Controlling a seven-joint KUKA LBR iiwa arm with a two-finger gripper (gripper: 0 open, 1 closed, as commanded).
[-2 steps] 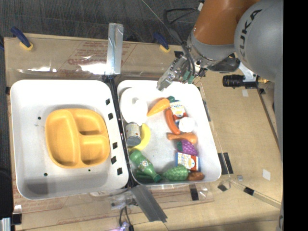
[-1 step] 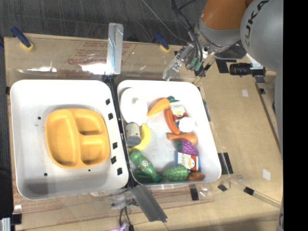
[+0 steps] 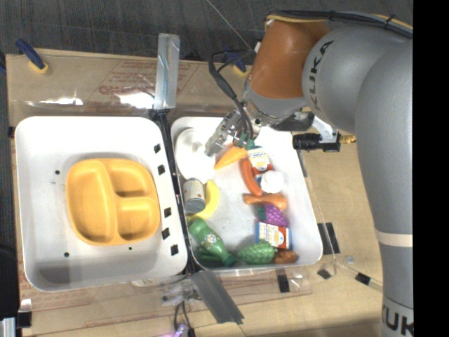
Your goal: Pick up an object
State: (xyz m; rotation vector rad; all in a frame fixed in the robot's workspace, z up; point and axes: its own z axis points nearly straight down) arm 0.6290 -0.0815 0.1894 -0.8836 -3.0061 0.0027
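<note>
many toys crowd the right bin (image 3: 309,209), so the gripper (image 3: 219,143), at 12 o'clock with nothing visibly held, could snag neighbours.

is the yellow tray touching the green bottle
Apart. The camera view shows the yellow tray in the left bin and the green bottle in the right bin, bin walls between them.

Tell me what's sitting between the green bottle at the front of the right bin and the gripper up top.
In the camera view, a small can and a banana lie between the green bottle and the gripper, then bare white bin floor.
</note>
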